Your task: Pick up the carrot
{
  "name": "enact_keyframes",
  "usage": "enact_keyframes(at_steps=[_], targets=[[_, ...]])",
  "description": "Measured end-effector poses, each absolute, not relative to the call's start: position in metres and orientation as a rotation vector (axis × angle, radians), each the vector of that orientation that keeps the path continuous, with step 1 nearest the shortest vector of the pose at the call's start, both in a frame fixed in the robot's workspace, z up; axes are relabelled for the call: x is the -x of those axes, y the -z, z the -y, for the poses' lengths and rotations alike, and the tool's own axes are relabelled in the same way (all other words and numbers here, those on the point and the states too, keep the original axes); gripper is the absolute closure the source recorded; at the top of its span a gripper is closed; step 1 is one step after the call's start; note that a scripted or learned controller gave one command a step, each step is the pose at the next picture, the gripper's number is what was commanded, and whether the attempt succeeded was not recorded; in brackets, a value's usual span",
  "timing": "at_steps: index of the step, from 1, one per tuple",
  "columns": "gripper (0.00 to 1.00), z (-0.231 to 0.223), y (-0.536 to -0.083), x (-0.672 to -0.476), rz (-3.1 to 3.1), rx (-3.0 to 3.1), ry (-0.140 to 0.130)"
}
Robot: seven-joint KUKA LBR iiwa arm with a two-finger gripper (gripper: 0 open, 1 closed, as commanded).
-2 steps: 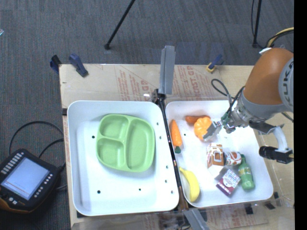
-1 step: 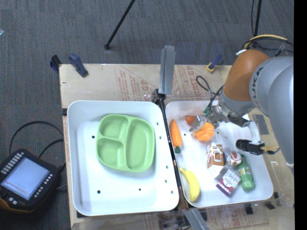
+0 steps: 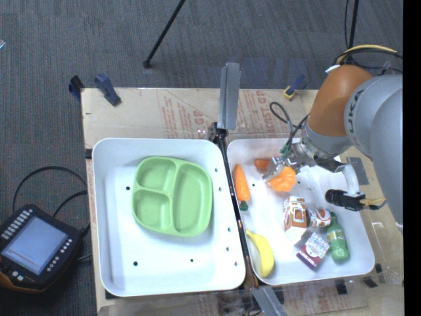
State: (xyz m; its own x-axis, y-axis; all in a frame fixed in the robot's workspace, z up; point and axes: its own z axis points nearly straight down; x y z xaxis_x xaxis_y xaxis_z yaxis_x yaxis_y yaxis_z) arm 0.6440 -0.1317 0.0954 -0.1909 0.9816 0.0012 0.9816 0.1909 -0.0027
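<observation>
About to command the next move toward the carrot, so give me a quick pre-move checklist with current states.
1. Carrot in the right bin, along its left wall: ok.
2. Carrot top unobstructed: ok.
3. Pincer over the carrot: not ok, it sits above the orange item.
4. Pincer open: cannot tell.
5. Banana apart from the carrot: ok.

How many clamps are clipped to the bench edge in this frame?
3 in view: two blue clamps at the board's far left corner, with one darker, and one blue and yellow clamp on the far edge near the arm. Others may be hidden behind the arm.
</observation>
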Motion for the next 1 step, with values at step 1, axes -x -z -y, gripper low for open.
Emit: enact_keyframes(at_steps=[1], targets=[[1.00, 0.1320, -0.1045, -0.6441, 2.422, 1.996, -0.002]])
